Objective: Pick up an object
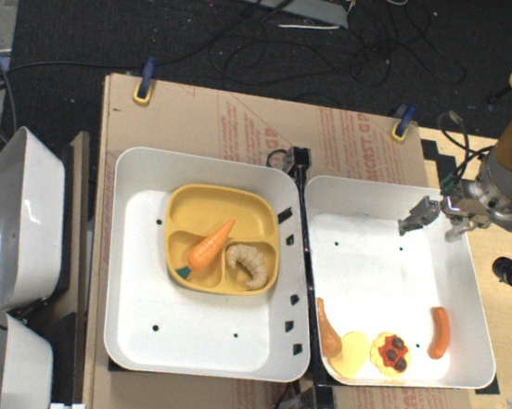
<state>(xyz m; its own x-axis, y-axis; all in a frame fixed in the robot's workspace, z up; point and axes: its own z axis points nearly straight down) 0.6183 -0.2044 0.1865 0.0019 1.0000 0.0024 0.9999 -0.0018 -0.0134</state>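
Note:
My gripper [437,222] hangs over the far right corner of the right bin [370,261], open, with nothing between its fingers. Along that bin's near edge lie a brown drumstick-shaped piece [327,328], a pale yellow piece [354,352], a yellow round piece with red and dark toppings [393,353] and an orange sausage [440,333]. All of them lie well in front of the gripper, apart from it. In the left bin [137,258] a yellow divided plate [185,208] holds a carrot [210,244] and a pale curled shrimp [248,263].
A black divider strip [297,260] runs between the two bins. Two orange-handled clamps [143,90] [402,125] hold the brown board at its far edge. White containers [6,222] stand to the left of the bench. Cables cross the dark floor behind.

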